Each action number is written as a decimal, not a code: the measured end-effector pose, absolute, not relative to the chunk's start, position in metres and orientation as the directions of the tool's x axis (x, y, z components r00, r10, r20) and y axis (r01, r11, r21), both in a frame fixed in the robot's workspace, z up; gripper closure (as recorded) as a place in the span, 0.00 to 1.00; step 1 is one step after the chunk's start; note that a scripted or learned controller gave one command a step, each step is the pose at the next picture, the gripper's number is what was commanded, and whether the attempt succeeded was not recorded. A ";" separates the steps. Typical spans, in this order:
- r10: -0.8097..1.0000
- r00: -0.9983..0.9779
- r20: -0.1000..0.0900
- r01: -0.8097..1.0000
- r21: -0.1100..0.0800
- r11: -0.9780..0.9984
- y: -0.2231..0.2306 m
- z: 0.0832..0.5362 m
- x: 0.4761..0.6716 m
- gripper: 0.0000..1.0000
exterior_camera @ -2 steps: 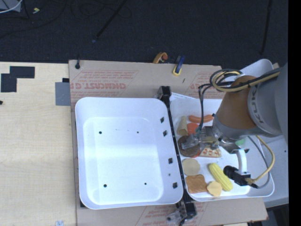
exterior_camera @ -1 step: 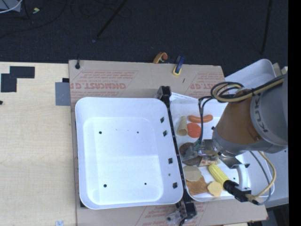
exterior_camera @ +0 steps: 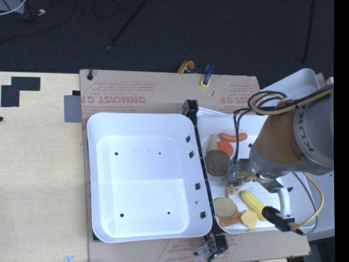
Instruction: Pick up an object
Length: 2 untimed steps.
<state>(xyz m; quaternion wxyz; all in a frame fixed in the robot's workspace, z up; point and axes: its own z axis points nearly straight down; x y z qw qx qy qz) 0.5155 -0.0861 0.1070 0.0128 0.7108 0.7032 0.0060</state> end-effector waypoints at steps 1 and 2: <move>1.000 -0.001 -0.002 1.000 0.005 0.001 -0.088 0.093 0.577 1.00; 1.000 -0.009 0.003 1.000 0.014 0.009 -0.010 0.195 0.648 1.00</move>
